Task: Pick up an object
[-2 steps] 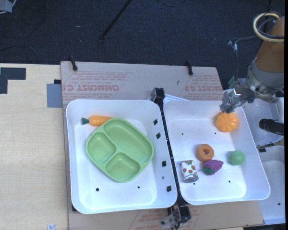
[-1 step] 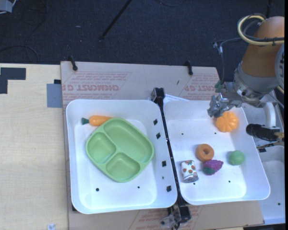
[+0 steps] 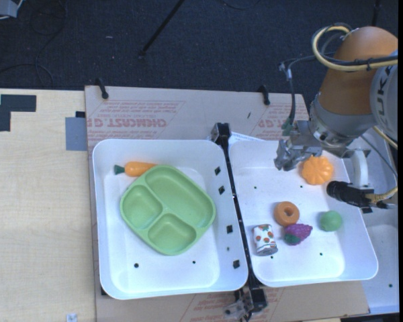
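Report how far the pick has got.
Done: the gripper has reached the right bin, beside the orange pumpkin. In hand: nothing visible between its fingers. Left: grasp and lift; donut, grapes, green ball and can lie untouched.

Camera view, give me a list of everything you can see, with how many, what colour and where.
bins: two, white, side by side on the bench
plate: one, green with three compartments, in the left bin
carrot: one, orange with a green top, left bin, at the plate's far edge
pumpkin: one, orange, far part of the right bin
doughnut: one, orange-brown, middle of the right bin
grapes: one bunch, purple, just in front of the doughnut
ball: one, green, right of the grapes
can: one, white with red marks, right bin, near the divider
gripper: one, grey, over the far part of the right bin, beside the pumpkin
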